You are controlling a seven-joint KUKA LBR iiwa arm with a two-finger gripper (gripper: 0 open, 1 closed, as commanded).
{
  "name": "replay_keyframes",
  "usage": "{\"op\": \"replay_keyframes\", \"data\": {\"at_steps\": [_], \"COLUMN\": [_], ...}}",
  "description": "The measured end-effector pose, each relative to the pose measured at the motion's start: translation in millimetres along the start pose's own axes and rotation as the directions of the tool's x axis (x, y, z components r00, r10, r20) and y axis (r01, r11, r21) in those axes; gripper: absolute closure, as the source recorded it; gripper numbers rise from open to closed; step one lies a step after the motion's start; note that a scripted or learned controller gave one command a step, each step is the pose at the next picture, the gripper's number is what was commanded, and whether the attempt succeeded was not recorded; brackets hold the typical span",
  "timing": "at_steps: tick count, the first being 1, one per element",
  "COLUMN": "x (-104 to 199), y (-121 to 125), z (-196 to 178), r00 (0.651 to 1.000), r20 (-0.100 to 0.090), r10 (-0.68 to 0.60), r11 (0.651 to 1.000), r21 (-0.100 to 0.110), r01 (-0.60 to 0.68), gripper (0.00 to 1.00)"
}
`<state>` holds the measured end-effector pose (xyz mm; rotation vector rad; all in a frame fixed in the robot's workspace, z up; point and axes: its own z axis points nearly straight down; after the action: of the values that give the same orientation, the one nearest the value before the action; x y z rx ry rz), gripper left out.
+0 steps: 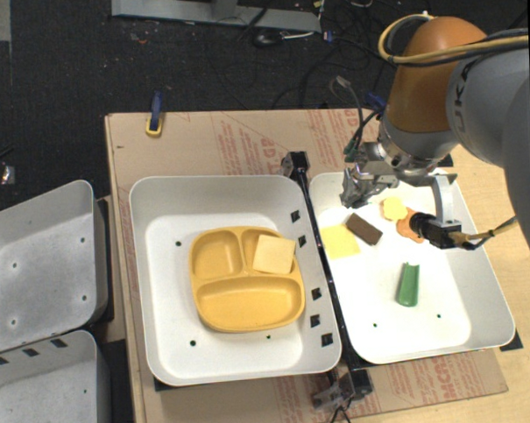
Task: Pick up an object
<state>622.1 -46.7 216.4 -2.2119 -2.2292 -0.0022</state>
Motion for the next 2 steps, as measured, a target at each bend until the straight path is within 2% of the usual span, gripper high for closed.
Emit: {"op": "replay_keyframes", "data": {"at_steps": [1,2], "x": [47.8,91.5], "y": [-8.9,-22.2], "z": [6.6,-2.1], "r00": [1.0,1.0], "r20": [0.0,0.0], "r10": [0.001,0.001], "r11": [1.0,1.0], "r21": [0.003,0.002], "r01": [-0.001,-0.001], "gripper": [1.0,1.0]}}
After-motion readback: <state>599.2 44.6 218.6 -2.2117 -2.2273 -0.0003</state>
